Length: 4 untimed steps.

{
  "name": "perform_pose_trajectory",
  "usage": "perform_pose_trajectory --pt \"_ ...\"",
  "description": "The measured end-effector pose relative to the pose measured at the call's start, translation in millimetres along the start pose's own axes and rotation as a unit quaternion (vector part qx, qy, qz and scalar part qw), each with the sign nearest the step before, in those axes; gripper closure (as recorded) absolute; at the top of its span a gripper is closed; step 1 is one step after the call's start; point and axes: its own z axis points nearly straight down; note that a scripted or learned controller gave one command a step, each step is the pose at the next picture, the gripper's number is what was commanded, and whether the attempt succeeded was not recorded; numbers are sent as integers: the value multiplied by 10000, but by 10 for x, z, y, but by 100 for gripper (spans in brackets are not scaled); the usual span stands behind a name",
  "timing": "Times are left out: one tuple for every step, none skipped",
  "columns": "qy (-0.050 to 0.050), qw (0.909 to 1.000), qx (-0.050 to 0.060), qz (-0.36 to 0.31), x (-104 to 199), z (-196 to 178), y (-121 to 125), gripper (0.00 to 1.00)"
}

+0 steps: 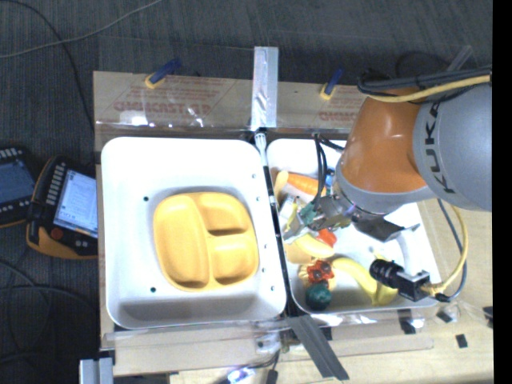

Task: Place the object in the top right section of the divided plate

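A yellow divided plate [206,238] lies in the left bin [128,174], with one long section on its left and two smaller ones on its right. My gripper [314,218] hangs low over the left part of the right bin [422,238], above a heap of toy food. Around it lie an orange carrot-like piece [302,185], a small red-orange piece [326,235], a yellow banana [352,274], a pale yellow piece [298,251], a red and orange toy [319,271] and a dark green ball [319,296]. I cannot make out anything held between the fingers.
The arm's grey and orange body [400,150] covers the right bin's upper right. A metal divider [270,214] separates the bins. A handheld pendant [64,206] lies on the floor at left.
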Motion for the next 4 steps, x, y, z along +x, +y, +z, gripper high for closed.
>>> perform_pose_trajectory --pt "3 9999 15 -164 -153 489 -57 100" --pt "3 9908 12 -1356 -39 487 -22 100" --pt "5 9565 11 -2919 405 488 104 100" --pt "-11 9661 -6 -2583 61 -63 21 100"
